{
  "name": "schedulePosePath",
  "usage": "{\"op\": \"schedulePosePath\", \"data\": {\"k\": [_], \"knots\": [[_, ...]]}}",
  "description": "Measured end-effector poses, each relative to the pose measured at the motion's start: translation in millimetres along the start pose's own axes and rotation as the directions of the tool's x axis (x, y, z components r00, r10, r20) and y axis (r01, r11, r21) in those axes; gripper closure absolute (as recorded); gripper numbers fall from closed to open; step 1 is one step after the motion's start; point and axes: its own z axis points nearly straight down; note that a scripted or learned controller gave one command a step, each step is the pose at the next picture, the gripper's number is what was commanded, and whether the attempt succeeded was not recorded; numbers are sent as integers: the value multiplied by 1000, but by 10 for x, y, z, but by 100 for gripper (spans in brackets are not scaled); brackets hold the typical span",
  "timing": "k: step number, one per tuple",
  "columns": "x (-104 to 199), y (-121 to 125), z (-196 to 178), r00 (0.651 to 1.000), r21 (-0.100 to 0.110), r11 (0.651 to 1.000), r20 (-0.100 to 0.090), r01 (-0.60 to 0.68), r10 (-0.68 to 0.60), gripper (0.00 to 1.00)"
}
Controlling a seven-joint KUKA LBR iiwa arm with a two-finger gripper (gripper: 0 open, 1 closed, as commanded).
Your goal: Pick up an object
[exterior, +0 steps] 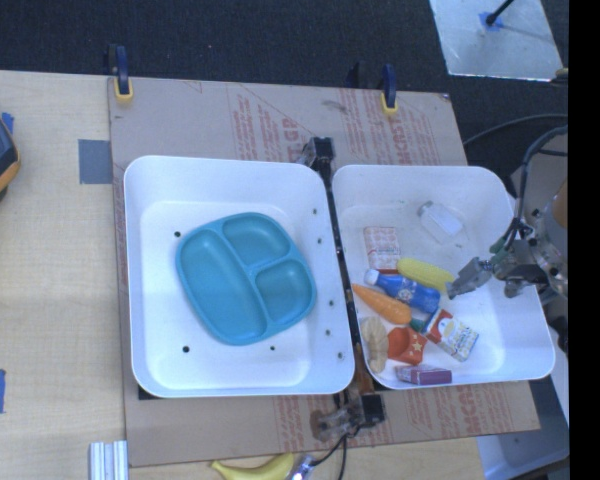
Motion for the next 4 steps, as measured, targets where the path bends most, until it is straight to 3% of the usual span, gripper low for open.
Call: {"op": "schedulePosePath", "data": {"k": [1, 2, 3, 4], "knots": [[286, 73, 510, 1000, 1, 1000, 0, 2, -2, 0], [300, -35, 1103, 1000, -9, 1000, 5, 1, -1, 0], [279, -29, 993, 1000, -10, 1000, 8, 4, -4, 100], [280, -29, 993, 1000, -11, 1000, 8, 3, -3, 0]]}}
